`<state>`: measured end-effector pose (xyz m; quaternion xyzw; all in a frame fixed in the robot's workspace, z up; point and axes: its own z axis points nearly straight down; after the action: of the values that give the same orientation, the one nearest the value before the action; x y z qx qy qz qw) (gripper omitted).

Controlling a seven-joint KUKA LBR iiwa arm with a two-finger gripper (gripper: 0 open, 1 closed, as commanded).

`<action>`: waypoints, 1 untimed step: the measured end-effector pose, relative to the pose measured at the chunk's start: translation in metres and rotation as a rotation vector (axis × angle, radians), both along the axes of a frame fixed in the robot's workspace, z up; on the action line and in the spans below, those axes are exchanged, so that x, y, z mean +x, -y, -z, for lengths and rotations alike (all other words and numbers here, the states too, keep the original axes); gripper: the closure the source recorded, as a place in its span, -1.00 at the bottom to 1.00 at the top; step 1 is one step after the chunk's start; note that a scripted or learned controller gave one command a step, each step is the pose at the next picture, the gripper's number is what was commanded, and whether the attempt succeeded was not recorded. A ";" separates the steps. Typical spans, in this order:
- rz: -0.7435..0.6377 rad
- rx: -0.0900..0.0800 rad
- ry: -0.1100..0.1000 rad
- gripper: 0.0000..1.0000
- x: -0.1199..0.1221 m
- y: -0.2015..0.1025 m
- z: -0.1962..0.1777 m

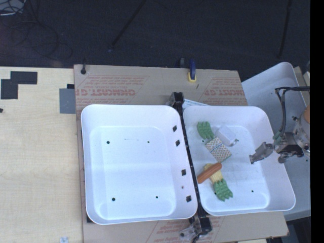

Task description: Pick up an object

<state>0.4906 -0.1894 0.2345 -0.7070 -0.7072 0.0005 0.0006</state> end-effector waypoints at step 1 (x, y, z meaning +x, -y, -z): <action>-0.002 0.002 -0.002 -1.00 -0.016 -0.064 0.153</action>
<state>0.4746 -0.1256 0.0819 -0.7063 -0.7079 0.0004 0.0021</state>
